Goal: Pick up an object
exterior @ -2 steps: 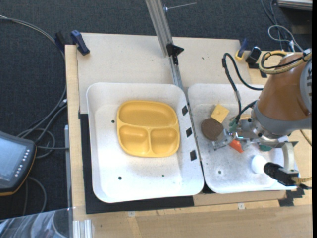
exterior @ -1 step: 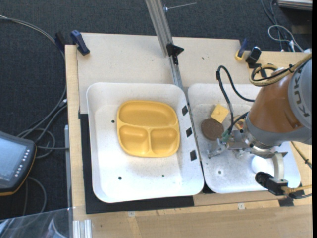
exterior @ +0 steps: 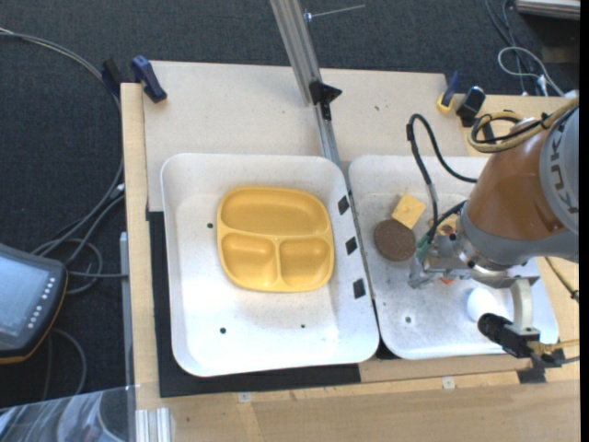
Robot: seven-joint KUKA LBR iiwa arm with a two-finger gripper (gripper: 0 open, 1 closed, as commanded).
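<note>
Left bin (exterior: 184, 274) floor is largely occupied by a yellow divided plate (exterior: 274, 238); open margins are left along its walls.

The arm (exterior: 520, 201) has a broad, rounded orange band above a smooth grey wrist section, with dark lettering partly visible on the grey link at the frame edge. A black cable (exterior: 425, 155) loops from the wrist. The gripper (exterior: 431, 267) is small, metallic grey, with thin coloured wires beside it.

Partial letters "KU" on the arm (exterior: 561, 168), nothing else legible
</note>
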